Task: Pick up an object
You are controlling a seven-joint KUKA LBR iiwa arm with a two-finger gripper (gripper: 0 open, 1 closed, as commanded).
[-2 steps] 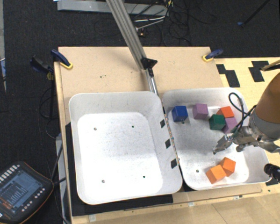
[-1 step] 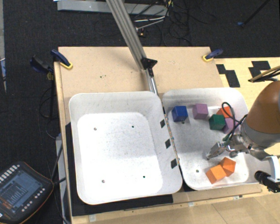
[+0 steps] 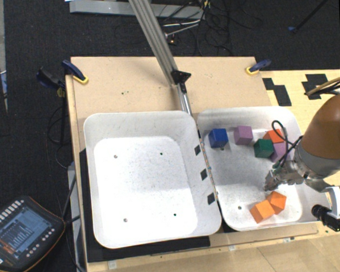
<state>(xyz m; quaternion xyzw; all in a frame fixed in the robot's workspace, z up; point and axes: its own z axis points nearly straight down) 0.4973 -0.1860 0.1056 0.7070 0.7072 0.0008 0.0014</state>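
Note:
The right bin (image 3: 232, 175) holds several blocks. A blue cube (image 3: 218, 138) and a purple cube (image 3: 244, 135) lie near its far edge. A green block (image 3: 264, 148) sits beside an orange block (image 3: 275, 136) and a pale purple one (image 3: 279, 149) at the far right. Two orange blocks (image 3: 268, 206) lie together near the front right corner. My gripper (image 3: 273, 181) hangs low over the bin's right side, just above those two orange blocks and in front of the green one. Nothing shows between its fingers.
The left bin (image 3: 141, 177) lies beside the right one, with a row of black clips along the shared rim. A metal pole (image 3: 159, 42) slants in from the top. A teach pendant (image 3: 21, 234) rests at the lower left, off the bench.

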